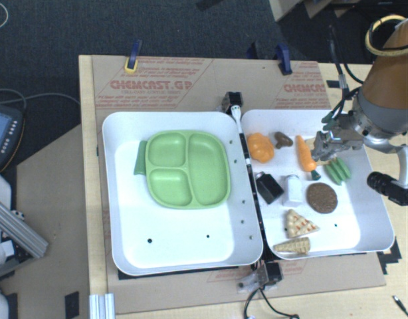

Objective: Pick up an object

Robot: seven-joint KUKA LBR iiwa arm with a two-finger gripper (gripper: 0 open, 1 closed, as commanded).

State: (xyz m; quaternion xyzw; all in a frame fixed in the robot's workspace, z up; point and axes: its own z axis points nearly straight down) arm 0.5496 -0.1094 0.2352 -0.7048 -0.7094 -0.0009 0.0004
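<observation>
Your gripper point(325, 145) hangs low in the right bin point(363, 241), just beside the carrot point(305, 153) and the green pods point(337, 171) (I cannot tell how it is set, so don't count on a hold). It sits there because the carrot is the closest thing to grab. The carrot lies near the bin's back, long way running front to back, tipped a little. Left of it sit an orange point(260, 147) and a brown lump point(283, 138). The green plate point(188, 169) waits in the left bin point(124, 178).

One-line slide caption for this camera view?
Gripper poised over the right bin by the carrot; green divided plate in the left bin.
</observation>
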